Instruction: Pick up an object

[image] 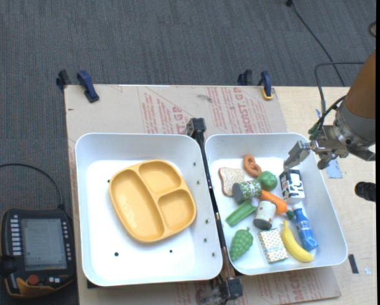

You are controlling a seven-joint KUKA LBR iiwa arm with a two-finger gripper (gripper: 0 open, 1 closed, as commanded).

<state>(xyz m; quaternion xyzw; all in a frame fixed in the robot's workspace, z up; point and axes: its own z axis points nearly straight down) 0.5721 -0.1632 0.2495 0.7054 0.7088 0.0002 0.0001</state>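
Note:
The right bin (pixel 326 192) holds several toy items. Among them are a white and black bottle (pixel 292 185), a blue bottle (pixel 305 228), a banana (pixel 297 244), a carrot (pixel 274 200), a pretzel (pixel 251 165), a bread slice (pixel 229 179) and a green can (pixel 246 190). My gripper (pixel 312 157) hangs over the bin's far right part, just above and behind the white and black bottle. Its fingers are spread open with nothing between them.
The left bin (pixel 91 234) holds a yellow divided plate (pixel 153 199). In the right bin there are also a green cucumber (pixel 240 213), a bumpy green fruit (pixel 241 243), a small box (pixel 274 246) and a grey can (pixel 264 215). Clamps (pixel 266 86) sit on the board's far edge, and a teach pendant (pixel 34 250) lies at the left.

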